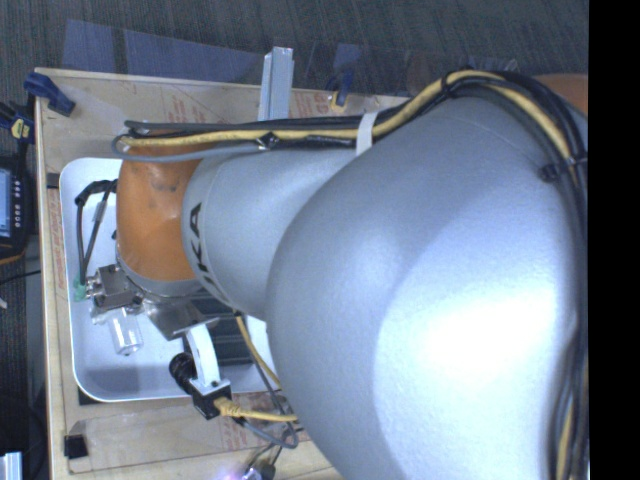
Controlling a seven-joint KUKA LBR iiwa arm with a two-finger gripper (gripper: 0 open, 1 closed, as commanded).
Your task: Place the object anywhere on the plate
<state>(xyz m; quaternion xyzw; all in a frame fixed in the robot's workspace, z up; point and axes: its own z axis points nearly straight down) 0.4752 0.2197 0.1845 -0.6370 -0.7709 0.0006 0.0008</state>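
Gripper (125, 318) state cannot be told: the wrist hardware hangs low over the left bin (70, 268), and whether it carries anything is unclear from this slant. Largest by far is the grey arm (420, 288), which blankets everything right of that bin, its orange band (150, 218) sitting just above the wrist over the bin's upper part. Yellow and black cables (300, 133) run along the arm past the bin's far rim. Next comes the bin itself, with bare white floor along its near-left corner. A small silvery cylinder (127, 336) at the wrist looks like tool hardware, though it could be the object; I cannot say which. Neither plate nor object can be made out with any certainty. The risk I judge: releasing blind, off the plate, because the arm masks the target.
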